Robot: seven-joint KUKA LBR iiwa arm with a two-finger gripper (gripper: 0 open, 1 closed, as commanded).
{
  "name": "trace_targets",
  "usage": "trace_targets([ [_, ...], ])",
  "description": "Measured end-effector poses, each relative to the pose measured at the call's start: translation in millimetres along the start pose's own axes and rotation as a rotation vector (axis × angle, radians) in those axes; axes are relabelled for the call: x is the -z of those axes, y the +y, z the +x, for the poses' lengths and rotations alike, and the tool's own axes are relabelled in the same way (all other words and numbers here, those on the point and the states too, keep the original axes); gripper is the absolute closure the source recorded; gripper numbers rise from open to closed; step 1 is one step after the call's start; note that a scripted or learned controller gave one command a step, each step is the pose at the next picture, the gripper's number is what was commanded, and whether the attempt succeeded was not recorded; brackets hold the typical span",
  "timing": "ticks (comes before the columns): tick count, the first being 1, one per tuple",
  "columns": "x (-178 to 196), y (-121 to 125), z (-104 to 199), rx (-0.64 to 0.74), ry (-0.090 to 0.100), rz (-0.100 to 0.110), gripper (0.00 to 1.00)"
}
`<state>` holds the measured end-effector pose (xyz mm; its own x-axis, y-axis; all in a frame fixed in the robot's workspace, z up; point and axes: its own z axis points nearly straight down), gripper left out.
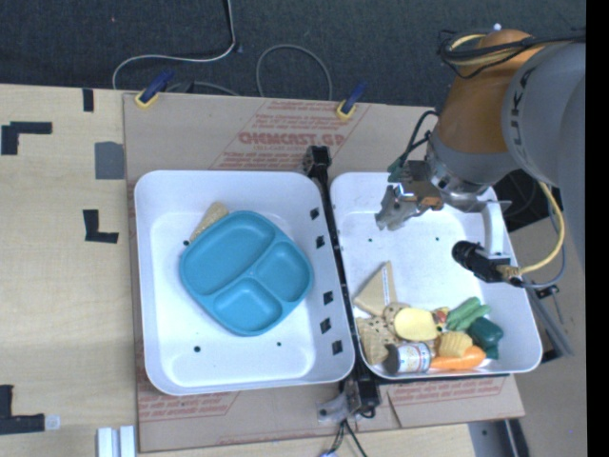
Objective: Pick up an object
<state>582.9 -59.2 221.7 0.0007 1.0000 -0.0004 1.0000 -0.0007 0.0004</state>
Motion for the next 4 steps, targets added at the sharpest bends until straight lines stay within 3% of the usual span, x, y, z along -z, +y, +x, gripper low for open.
trace_targets([
  [1,7.3,-5.7,-76.6,-0.005,-0.002,0.001,1.00],
  [2,-17.9,-44.7,-9.7,0.005,0.003,0.006,1.00],
  [3,-39.2,22.3,51.6,0.009,0.002,-0.001,1.00],
  [4,12.3,1.3,-2.4,-0.002,-0.001,-0.002,1.00],
])
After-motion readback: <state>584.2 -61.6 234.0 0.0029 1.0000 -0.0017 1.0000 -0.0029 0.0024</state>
